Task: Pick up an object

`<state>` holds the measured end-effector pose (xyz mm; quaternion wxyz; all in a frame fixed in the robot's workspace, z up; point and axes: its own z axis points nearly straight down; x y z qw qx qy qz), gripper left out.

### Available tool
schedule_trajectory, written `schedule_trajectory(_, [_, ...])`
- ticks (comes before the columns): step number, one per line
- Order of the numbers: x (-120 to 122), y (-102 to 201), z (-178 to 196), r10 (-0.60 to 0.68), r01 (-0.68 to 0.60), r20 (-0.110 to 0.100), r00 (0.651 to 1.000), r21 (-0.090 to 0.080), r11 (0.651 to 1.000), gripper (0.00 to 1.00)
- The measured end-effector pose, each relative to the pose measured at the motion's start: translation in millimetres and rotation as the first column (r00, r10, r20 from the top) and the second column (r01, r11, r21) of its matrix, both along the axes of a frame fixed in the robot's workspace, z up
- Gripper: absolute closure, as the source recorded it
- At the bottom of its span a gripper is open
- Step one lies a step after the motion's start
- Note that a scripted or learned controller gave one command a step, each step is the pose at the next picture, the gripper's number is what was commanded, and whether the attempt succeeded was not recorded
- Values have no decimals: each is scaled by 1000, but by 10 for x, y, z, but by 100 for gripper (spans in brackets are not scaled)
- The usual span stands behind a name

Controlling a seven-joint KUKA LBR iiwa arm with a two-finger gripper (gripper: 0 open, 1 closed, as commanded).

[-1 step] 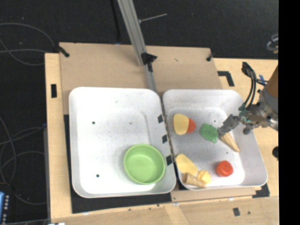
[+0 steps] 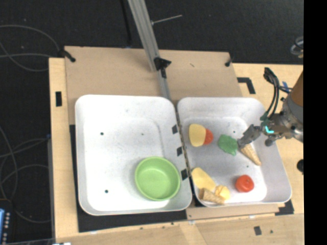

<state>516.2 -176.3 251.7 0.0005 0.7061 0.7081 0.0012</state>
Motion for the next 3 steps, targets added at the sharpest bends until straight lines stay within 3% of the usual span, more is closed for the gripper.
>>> schedule_trajectory(2, [-79,-64,-1236,-4,4,-8,1000,-2,1000,0])
schedule_trajectory(3, [-79,-83,-1517,-5,5,-2,1000,-4,1000,0])
